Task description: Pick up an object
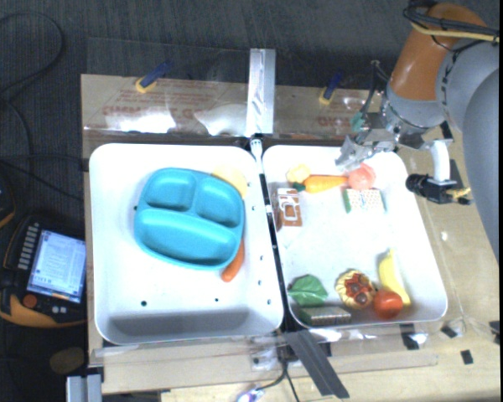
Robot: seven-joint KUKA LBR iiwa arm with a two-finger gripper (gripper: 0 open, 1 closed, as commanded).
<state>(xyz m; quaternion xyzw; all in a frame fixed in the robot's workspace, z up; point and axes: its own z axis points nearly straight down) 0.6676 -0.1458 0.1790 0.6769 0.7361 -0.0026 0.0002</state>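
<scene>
The gripper (358,151) hangs at the right bin's (419,224) one o'clock edge, just above the pink ball (362,176), holding nothing, so the pick is not done; open or closed, I cannot tell.

Lighting/quality: bright, even overhead light, whites close to clipping.

Left bin (109,249) floor nearly blown out, with a soft grey shadow band along its near wall. Blue tray (189,216) inside that bin shows mild sheen on its compartment rims and a thin shadow at its near edge. Clear plastic sheet (184,107) behind the bin carries patchy glare. Floor left of the bin is dark and low in detail. Focus is soft overall; small items in the bin to its right look smeared.
</scene>
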